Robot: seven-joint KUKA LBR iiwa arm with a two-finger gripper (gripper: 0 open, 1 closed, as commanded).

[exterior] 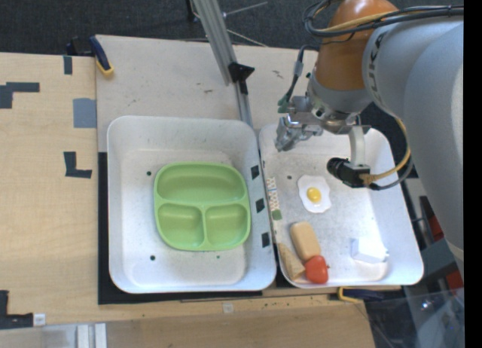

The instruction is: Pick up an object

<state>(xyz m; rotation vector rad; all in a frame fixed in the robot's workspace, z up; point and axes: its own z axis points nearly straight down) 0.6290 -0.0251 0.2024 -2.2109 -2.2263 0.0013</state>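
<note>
Jaws at the end of the grey arm (354, 75) hang over the right bin (410, 267), up and to the left of the toy fried egg (314, 194), close to that bin's far left corner. Nothing shows between them, and I cannot tell whether they are open or closed.

The egg lies flat on the bin floor, yolk up, apart from everything else. Below the egg, towards the near rim, a tan bread-like block (304, 239) lies at a slight slant. A red tomato (317, 269) sits just below it, touching or nearly touching its lower end. To the lower right of the egg, a small pale white thing (369, 250) rests near the bin's near right corner; its shape is too faint to make out.

Left of the egg, across the wall shared by the two bins, a green divided plate (202, 205) lies in the middle of the left bin (113, 188). Both bins stand on the table (45, 188).
</note>
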